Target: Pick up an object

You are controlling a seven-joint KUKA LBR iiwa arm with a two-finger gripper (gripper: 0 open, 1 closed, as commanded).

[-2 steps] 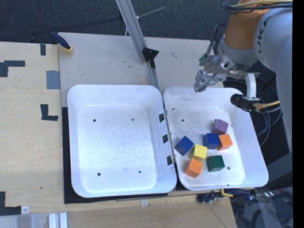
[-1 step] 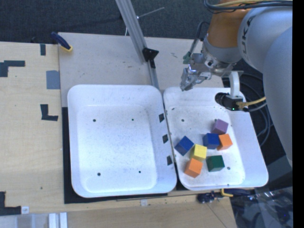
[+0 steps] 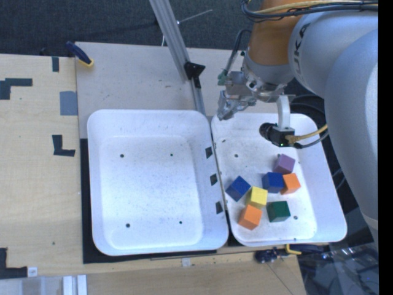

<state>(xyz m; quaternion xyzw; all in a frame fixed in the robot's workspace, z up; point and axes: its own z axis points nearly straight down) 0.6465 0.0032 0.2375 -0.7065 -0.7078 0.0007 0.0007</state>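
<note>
The gripper is held above the right bin's far corner, nothing visibly gripped, finger state indiscernible, since the blocks are clustered nearer.

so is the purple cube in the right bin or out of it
In. The purple cube sits on the floor of the right bin, inside its rim, beside the other blocks.

The grey arm's two-finger gripper hangs over the far left corner of the right shallow white plastic bin, well apart from the small cubes clustered there: purple, two blue, two orange, yellow and green.
</note>
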